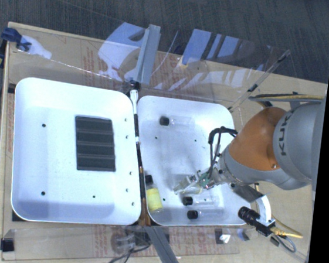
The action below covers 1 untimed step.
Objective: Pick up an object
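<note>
My gripper [189, 184] is low in the front half of the right bin [171, 152], reaching in from the right under the grey and orange arm [263, 148]. Just in front of it lie two small black pieces [187, 200] [192, 214] and a clear plastic item [208, 211]. A yellow object [154, 200] rests at the bin's front left, near the wall. Another small black piece [164, 121] sits at the back left of the same bin. A dark ribbed rectangular block [95, 143] lies flat in the middle of the left bin [37, 160].
A divider edge [136, 148] runs between the two bins. Clear plastic panels [208, 62] stand behind the bins. A metal bracket [163, 248] sticks out at the bench front.
</note>
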Each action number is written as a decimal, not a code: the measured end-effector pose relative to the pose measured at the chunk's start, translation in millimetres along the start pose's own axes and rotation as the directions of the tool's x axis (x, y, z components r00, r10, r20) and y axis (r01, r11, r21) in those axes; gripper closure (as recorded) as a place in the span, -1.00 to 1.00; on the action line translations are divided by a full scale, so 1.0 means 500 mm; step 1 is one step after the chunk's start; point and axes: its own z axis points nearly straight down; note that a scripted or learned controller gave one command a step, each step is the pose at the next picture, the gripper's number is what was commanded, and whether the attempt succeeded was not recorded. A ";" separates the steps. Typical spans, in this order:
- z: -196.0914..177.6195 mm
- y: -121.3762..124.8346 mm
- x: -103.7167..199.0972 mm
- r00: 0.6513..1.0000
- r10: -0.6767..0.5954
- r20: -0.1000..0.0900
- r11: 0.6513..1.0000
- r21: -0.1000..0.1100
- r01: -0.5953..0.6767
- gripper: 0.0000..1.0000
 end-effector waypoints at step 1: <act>-0.183 0.101 0.120 1.000 -0.023 0.006 1.000 -0.005 0.023 1.00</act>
